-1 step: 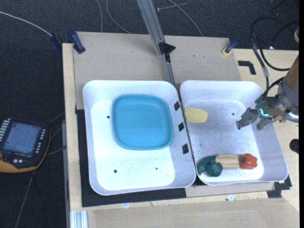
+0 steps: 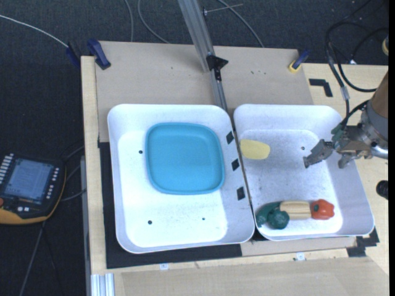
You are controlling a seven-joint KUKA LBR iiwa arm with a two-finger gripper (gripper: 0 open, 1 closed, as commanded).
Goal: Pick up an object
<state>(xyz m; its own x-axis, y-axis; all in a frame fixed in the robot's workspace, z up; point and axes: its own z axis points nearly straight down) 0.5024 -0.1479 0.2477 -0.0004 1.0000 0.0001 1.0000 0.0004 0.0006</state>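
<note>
The right bin (image 2: 290, 117) holds a yellow, lemon-like piece (image 2: 255, 149) near its left wall. Along its front edge lie a green vegetable (image 2: 273, 217), a tan wooden piece (image 2: 295, 209) and a red piece (image 2: 322, 209) in a row. My gripper (image 2: 327, 160) hangs over the right side of this bin, above and behind the red piece. Its fingers (image 2: 313, 155) are spread open with nothing between them.
A square blue plate (image 2: 185, 158) lies in the left bin (image 2: 126, 184). A metal pole (image 2: 197, 26) slants down to the divide between the bins. Cables run over the dark floor, and a control pendant (image 2: 28, 187) lies at far left.
</note>
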